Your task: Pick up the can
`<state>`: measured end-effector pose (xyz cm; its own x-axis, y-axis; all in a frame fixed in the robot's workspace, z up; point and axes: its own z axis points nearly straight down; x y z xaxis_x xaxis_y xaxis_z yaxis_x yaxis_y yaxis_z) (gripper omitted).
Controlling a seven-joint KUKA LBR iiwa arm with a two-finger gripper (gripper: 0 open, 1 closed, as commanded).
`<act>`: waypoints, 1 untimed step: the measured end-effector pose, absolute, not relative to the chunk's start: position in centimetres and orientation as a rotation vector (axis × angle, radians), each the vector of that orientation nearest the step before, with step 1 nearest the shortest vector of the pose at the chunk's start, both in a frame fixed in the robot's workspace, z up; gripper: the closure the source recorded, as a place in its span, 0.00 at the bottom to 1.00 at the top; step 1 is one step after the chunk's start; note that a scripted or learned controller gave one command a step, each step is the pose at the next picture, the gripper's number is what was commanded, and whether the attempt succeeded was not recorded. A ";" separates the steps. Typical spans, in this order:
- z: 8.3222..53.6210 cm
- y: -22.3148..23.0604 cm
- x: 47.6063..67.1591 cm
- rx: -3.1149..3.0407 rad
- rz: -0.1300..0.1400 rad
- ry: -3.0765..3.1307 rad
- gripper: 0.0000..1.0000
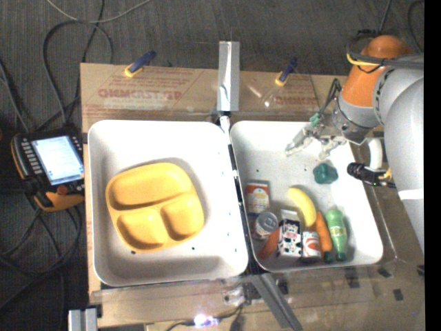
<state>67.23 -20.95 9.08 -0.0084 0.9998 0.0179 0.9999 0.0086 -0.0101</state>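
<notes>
A small can with a silver top (pixel 267 222) stands in the right bin (pixel 272 143), near its front left, against a red-and-white labelled tin (pixel 257 197) and a patterned carton (pixel 291 236). My gripper (pixel 309 147) hangs over the back of that bin, well behind the can and to its right. Its fingers (pixel 296 145) are spread open with nothing between them.
Also in the right bin are a banana (pixel 302 204), a teal lump (pixel 326 173), a carrot (pixel 322 227), a green bottle (pixel 335 229) and a red can (pixel 311 244). A yellow divided tray (pixel 156 204) lies in the left bin (pixel 103 254). A pendant (pixel 52 161) sits at the far left.
</notes>
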 end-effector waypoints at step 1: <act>9.0 -14.7 65.4 -2.451 -0.009 -1.976 0.00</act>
<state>65.45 -14.69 8.96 0.2125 0.9772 0.0000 0.9771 -0.2125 0.0086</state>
